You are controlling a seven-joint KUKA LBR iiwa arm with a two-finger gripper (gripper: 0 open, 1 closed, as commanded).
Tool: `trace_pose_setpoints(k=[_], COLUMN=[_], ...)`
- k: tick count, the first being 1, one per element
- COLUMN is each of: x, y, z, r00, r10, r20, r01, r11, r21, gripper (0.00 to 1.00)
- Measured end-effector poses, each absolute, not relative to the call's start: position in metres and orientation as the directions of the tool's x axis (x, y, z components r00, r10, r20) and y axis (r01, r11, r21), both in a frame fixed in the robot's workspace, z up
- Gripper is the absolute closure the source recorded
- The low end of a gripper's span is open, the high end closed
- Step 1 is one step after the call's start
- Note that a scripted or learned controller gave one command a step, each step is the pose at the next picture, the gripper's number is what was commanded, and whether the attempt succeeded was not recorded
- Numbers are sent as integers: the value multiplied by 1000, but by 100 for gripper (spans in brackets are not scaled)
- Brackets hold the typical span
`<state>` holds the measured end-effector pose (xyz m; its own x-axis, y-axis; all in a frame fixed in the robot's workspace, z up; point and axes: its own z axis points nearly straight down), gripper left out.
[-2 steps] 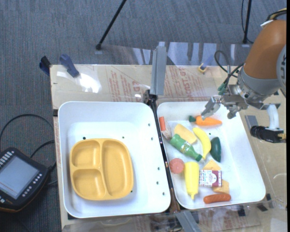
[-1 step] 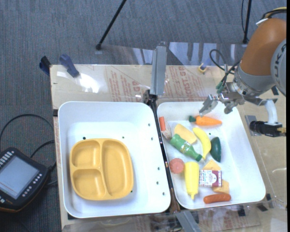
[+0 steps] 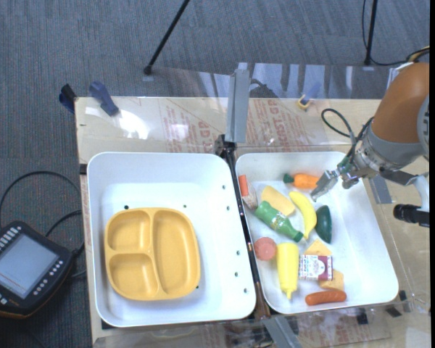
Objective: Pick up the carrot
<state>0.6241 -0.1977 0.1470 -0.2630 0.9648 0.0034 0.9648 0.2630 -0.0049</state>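
While small orange carrot lies near right bin's far edge, gripper hovers beside it, fingers spread, holding nothing; grasp not yet made.

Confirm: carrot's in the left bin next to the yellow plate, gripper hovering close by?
Not quite. The camera view shows the carrot in the right bin, not beside the yellow plate in the left bin. The gripper is indeed close by.

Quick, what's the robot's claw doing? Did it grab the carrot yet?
Gripper: open, holding nothing, just right of the carrot in the right bin.
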Motion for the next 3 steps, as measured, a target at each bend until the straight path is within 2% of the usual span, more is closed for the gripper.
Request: trace_pose_setpoints(k=[1,2,3], x=[625,647,646], y=[-198,-210,-177], z=[148,212,261], r00=[-263,-540,-510], r10=[965,842,860], r20=[2,-2,-3], r01=[965,842,860], r11=[263,540,510], r21=[-2,3,4], gripper=[0,0,0])
